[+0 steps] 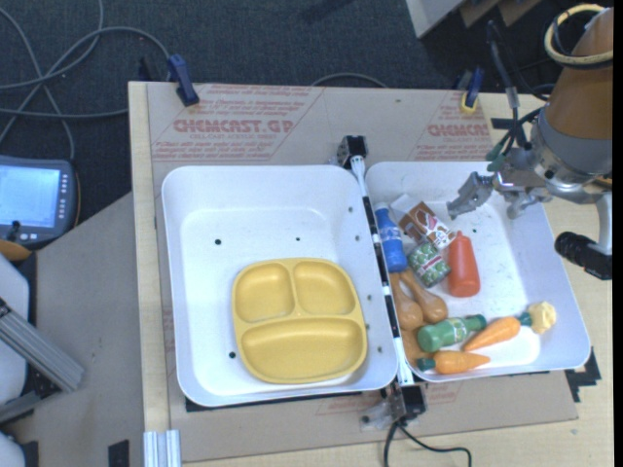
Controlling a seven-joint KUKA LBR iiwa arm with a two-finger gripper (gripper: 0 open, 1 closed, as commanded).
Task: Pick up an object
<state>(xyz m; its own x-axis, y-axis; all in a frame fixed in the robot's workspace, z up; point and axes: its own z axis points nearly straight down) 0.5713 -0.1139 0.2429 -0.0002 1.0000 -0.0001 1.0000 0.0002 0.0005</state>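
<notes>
Counter (243, 129): a cardboard-covered board, clamped at its far edge, carrying two shallow white bins side by side.

Left bin (195, 202): holds one yellow compartment tray (298, 319), three sections, lying flat toward the near side.

Right bin (560, 300): holds the candidates for picking, clustered along its left wall and near edge.
- blue bottle (390, 242), lying against the left wall
- brown packet (428, 224), just right of the bottle
- green-and-white pouch (428, 262), touching the packet's near side
- red cylinder (462, 265), lying beside the pouch
- tan drumstick-shaped piece (419, 301)
- green bottle (450, 332)
- two orange carrots (494, 334), one nearer the bin's near edge
- small pale yellow item (541, 316), at the near right

Arm: enters from the right. The jaws (472, 197) hang over the far part of the right bin, just beyond the brown packet, tilted toward it. They look spread and nothing sits between them.

Step in hand, as judged: approach; no object picked up yet.

Next move, as judged: descend onto a single item. The red cylinder and brown packet lie closest. Crowding calls for a placement that lets the fingers straddle one object without catching its neighbour.
</notes>
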